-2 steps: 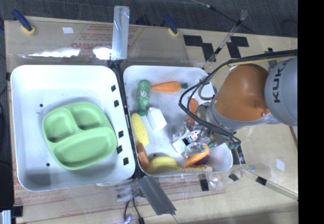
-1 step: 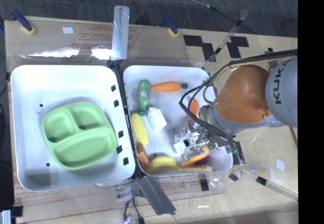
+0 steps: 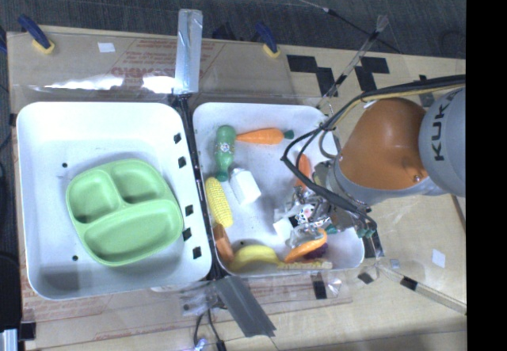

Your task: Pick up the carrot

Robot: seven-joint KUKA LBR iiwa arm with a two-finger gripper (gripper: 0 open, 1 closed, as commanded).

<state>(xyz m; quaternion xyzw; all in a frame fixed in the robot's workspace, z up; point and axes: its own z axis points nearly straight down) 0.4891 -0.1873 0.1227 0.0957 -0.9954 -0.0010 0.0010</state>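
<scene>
The carrot (image 3: pixel 260 136) is seen lying near the far wall of the right bin (image 3: pixel 261 110), just beside a green bottle (image 3: pixel 225 148) and apart from the arm. The claw (image 3: pixel 307 215) is lowered into the near right part of that bin, above an orange item (image 3: pixel 307 247); whether it is spread or closed cannot be told. A corn cob (image 3: pixel 219 200) and a banana (image 3: pixel 252 256) are seen nearby. A green divided plate (image 3: pixel 124 208) is held in the left bin (image 3: pixel 47 123).
</scene>
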